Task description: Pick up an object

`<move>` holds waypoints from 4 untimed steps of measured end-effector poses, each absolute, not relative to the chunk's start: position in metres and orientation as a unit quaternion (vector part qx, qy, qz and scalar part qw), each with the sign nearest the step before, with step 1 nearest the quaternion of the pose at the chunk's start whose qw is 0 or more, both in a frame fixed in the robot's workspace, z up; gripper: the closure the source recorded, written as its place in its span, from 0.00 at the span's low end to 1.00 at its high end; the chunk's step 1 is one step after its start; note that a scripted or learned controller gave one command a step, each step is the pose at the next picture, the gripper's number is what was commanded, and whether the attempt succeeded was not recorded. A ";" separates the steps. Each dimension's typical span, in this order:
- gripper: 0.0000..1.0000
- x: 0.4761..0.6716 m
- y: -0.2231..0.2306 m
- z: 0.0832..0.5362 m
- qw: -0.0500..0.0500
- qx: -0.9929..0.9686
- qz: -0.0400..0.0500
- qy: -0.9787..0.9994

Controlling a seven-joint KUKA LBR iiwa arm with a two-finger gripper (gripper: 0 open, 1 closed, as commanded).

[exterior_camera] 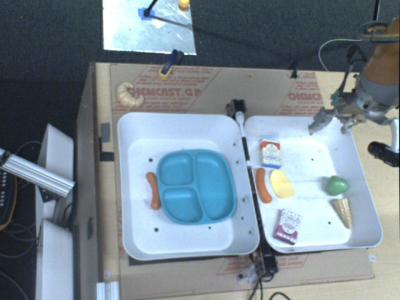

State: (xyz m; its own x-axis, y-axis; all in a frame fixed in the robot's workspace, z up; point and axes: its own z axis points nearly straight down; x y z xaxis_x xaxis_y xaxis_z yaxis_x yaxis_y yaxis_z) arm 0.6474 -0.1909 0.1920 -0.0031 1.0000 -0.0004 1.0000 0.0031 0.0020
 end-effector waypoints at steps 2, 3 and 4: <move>0.00 0.609 -0.191 0.178 0.002 0.706 0.000 0.708; 0.00 0.561 -0.207 0.084 0.001 0.707 0.000 0.707; 0.00 0.534 -0.207 0.084 0.001 0.707 0.000 0.708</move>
State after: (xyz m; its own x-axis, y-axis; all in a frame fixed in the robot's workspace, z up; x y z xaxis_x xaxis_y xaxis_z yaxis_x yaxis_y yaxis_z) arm 0.5338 -0.2066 0.0843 -0.0011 1.0000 -0.0008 1.0000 0.0011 0.0014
